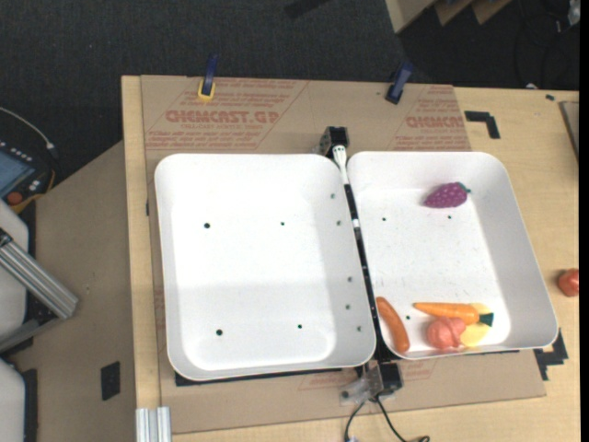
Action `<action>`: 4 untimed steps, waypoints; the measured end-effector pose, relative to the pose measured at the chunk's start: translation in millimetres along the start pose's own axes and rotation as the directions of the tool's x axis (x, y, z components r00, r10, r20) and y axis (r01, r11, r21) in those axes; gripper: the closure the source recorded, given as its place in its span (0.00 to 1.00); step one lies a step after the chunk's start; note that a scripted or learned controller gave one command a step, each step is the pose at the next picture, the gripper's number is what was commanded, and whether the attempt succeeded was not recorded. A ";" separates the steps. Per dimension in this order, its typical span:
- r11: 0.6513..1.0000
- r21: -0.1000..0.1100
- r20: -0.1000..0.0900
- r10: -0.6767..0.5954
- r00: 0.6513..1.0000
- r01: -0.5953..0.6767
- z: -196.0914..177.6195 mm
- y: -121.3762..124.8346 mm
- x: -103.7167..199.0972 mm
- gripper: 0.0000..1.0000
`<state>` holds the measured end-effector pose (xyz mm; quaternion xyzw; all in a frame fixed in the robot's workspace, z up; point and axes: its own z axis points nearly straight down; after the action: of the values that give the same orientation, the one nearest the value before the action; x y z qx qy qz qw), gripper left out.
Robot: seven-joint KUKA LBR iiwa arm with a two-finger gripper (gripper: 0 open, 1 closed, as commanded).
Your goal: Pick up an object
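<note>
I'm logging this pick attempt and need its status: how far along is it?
Nothing looks done yet. All the toys lie in the right bin: the purple grapes near the back, and the carrot, sausage, and pink and yellow pieces clustered at the front. Nothing is in hand. Reaching in, gripping one and lifting it are all left.

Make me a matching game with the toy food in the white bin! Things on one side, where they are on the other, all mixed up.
Things:
1. purple grapes
2. carrot
3. sausage
4. pink toy

Places, all in the right bin:
A. near corner by the divider, lying slantwise
B. far part, alone
C. near edge, just below the carrot
D. near end, lying crosswise, green tip pointing right

Pairs: 1-B, 2-D, 3-A, 4-C
</note>
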<state>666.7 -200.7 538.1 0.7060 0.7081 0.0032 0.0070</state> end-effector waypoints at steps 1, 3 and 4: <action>1.000 0.005 0.001 0.002 1.000 -0.002 -4.9 0.6 -0.9 1.00; 1.000 0.018 -0.007 -0.001 1.000 0.001 50.1 -0.7 107.4 1.00; 1.000 0.019 -0.007 -0.002 1.000 0.003 80.4 -1.0 173.6 1.00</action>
<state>666.3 -27.5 456.7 0.7052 0.7090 -0.0010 -0.0018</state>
